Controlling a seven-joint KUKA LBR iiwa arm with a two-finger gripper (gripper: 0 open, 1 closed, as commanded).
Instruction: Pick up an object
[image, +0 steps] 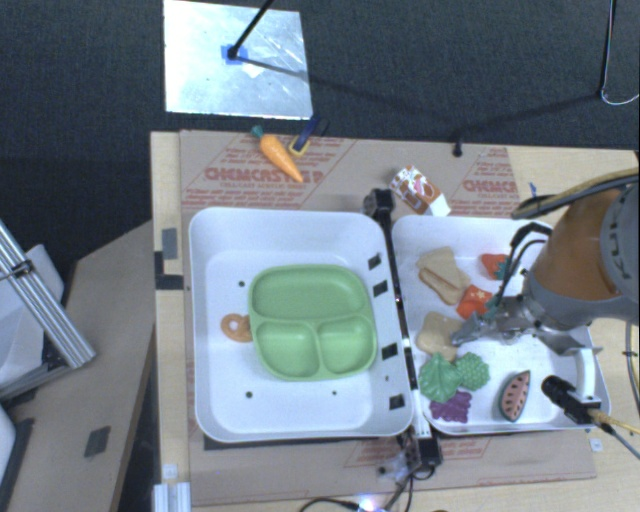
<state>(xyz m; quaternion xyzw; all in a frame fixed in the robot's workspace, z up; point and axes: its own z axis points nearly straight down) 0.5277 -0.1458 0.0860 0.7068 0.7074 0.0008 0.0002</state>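
Note:
The right white bin (560, 232) holds several toy foods. A tan bread slice (440, 272) lies at its upper left, with a red-orange piece (473, 297) and a red piece (493, 265) beside it. Lower down are another tan slice (435, 334), green lettuce (452, 375), purple grapes (452, 406) and a watermelon slice (514, 395). My gripper (467, 335) reaches in from the right and hangs low over the bin's middle, just right of the lower tan slice and above the lettuce. Nothing shows held in it.
The left white bin (215, 300) carries a green divided plate (310, 320) and a small orange ring (236, 327). Behind the bins, on the cardboard, lie a toy carrot (280, 157), a yellow-blue item (305, 137) and a small packet (418, 190). A foil sheet (240, 60) lies farther back.

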